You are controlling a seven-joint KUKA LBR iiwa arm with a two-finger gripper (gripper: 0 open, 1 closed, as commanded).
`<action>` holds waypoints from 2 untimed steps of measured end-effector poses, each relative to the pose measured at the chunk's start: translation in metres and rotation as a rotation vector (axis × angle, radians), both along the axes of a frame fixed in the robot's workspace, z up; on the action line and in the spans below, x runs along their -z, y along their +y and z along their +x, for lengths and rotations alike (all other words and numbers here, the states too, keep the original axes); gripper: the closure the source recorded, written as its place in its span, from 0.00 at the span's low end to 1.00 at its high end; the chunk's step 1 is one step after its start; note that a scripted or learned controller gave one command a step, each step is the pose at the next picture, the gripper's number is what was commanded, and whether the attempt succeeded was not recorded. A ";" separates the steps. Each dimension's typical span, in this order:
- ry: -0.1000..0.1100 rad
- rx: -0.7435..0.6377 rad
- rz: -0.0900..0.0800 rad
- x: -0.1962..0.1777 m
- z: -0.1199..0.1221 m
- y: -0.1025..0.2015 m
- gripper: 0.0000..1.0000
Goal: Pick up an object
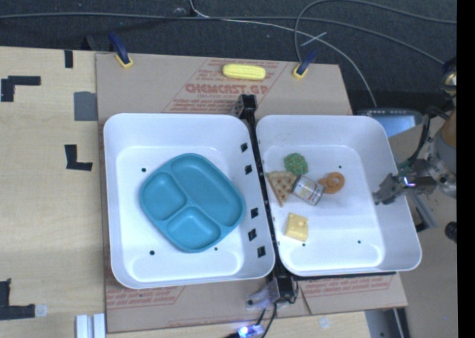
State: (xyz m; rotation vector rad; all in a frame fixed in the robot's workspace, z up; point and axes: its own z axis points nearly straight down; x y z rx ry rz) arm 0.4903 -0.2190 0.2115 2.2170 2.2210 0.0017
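- My gripper (386,192) sits at right bin (371,136) edge, clear of toys; can't tell its state
- Cheese (297,226) lies apart, prob easiest pick

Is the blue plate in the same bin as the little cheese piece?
No, the blue plate lies in the left bin, while the cheese piece sits in the right bin.

Grey metal wrist hardware (415,180), dark fingers (386,192), thin black cables.
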 end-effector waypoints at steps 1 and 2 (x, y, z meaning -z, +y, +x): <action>-0.001 -0.001 0.000 -0.043 0.002 0.003 1.00; 0.003 -0.006 0.003 -0.043 0.023 0.063 1.00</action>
